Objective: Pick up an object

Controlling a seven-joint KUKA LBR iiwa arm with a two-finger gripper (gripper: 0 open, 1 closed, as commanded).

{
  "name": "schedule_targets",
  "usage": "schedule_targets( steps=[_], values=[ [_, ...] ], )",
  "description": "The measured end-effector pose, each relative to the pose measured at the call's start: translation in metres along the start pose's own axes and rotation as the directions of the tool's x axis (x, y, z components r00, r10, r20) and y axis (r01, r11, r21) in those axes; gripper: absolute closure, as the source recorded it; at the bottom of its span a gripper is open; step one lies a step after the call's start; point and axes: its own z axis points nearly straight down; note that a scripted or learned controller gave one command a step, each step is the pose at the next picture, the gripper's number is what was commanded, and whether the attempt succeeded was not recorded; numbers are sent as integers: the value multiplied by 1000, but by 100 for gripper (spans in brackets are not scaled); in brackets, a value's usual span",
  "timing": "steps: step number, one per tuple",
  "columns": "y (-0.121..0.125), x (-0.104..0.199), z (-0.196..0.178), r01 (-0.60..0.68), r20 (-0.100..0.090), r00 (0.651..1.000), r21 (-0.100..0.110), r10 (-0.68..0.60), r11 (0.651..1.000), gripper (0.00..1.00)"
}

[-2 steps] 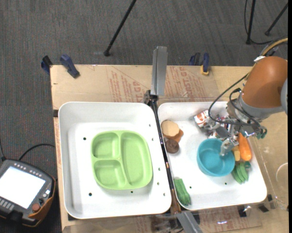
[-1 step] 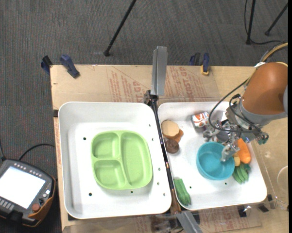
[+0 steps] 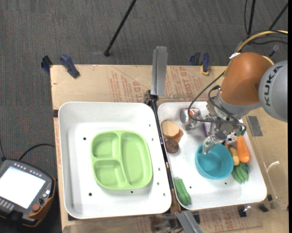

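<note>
Reading "KUKA" on arm [image 3: 277,89], tool [image 3: 210,143] over blue bowl [image 3: 214,163]

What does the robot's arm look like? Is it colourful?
The arm is grey with a big shiny orange band and black "KUKA" letters. Black and yellow cables loop around it. Its gripper is small, silvery metal.

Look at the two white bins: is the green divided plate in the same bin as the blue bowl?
No. The green divided plate lies in the left bin, while the blue bowl sits in the right bin.
</note>
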Motion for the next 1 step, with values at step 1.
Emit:
schedule_targets(
  steps=[1],
  values=[
    [64, -18, 2, -126, -11, 992, 2, 126, 992, 0]
  ],
)
